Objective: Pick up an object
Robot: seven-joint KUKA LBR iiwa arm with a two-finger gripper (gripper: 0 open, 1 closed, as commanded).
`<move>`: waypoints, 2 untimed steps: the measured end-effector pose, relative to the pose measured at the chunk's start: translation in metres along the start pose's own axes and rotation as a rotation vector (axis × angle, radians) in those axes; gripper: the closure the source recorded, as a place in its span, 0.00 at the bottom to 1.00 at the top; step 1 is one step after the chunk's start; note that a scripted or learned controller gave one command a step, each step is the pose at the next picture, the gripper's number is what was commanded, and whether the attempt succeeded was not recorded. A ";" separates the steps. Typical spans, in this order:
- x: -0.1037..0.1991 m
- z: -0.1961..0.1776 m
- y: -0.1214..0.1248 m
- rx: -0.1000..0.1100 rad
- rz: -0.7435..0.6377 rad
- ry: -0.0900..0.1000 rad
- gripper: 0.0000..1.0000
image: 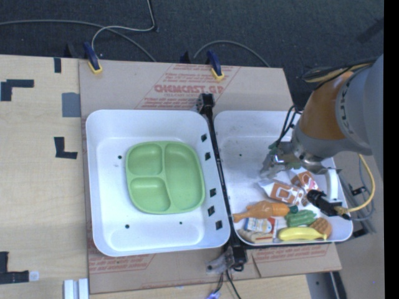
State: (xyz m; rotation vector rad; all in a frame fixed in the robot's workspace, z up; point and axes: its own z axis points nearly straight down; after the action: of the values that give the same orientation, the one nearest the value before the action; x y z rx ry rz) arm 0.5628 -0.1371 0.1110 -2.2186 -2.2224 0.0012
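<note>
Lower right of the frame, toy food lies heaped in the right bin [249,126]; the carrot [262,210] looks light, stiff, best pinched mid-body. Whether the gripper [274,166] grasps anything, I cannot tell.

Bright even overhead light, soft shadows, slightly blurry throughout.

Right bin [249,129] far half bare (toys [280,217] near).

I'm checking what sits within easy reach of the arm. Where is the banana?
The banana lies in the right bin, along its near wall toward the right corner, just below the green vegetable.
</note>
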 end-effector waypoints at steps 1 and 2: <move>0.071 -0.073 -0.017 -0.001 -0.001 0.000 1.00; 0.131 -0.075 -0.041 0.001 -0.001 0.000 1.00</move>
State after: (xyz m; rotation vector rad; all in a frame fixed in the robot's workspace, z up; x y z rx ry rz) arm 0.5217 -0.0065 0.1865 -2.2174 -2.2225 0.0019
